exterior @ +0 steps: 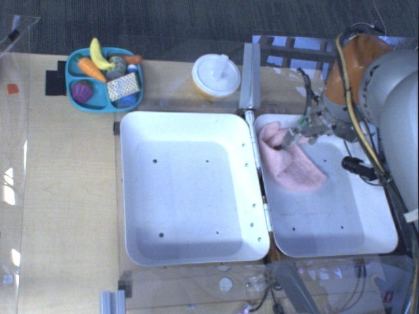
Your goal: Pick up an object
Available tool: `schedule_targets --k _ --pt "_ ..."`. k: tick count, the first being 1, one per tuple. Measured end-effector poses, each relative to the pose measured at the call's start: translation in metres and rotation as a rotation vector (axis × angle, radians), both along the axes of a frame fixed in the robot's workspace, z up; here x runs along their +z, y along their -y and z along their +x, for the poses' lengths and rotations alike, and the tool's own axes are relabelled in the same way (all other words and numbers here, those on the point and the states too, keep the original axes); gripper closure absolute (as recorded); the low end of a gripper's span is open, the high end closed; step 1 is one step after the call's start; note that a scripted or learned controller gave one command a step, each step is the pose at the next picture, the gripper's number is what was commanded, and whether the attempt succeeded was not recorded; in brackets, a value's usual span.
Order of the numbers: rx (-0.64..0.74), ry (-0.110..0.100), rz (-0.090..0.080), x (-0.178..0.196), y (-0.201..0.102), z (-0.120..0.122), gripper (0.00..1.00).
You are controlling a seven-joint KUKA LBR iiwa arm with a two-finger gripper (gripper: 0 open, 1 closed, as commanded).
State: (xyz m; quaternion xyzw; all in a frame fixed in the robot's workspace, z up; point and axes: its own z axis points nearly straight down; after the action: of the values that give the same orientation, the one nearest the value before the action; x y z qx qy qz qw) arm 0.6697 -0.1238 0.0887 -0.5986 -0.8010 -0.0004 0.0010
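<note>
Two white bins sat side by side on the tabletop (65,208): the left bin (190,188) and the right bin (340,221), where a pink cloth (294,165) lay in the far left corner. Fingers (291,138) were pinched on its upper fold. Beyond stood a blue food tray (105,80) and a lidded cup (216,76).

Setting: robot lab bench | left bin (190,188), the landmark, sits on a pale wood benchtop (59,208) | twin right bin (340,227) touching its right rim | grey arm (386,103) trailing cables beyond that | blue tray of toy food (105,78) up-left of it | dark carpet (163,8) behind
</note>
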Motion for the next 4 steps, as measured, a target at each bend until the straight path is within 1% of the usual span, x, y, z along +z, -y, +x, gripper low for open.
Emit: schedule_targets --k 1,2,3,4 --pt "0.127 0.006 -0.002 0.006 0.030 -0.095 0.00" --pt "0.132 0.016 -0.003 0.002 -0.011 -0.052 0.00" --pt "0.244 0.006 -0.003 0.017 0.005 -0.071 0.00" --pt "0.287 0.015 -0.005 0.002 -0.032 -0.048 0.00"
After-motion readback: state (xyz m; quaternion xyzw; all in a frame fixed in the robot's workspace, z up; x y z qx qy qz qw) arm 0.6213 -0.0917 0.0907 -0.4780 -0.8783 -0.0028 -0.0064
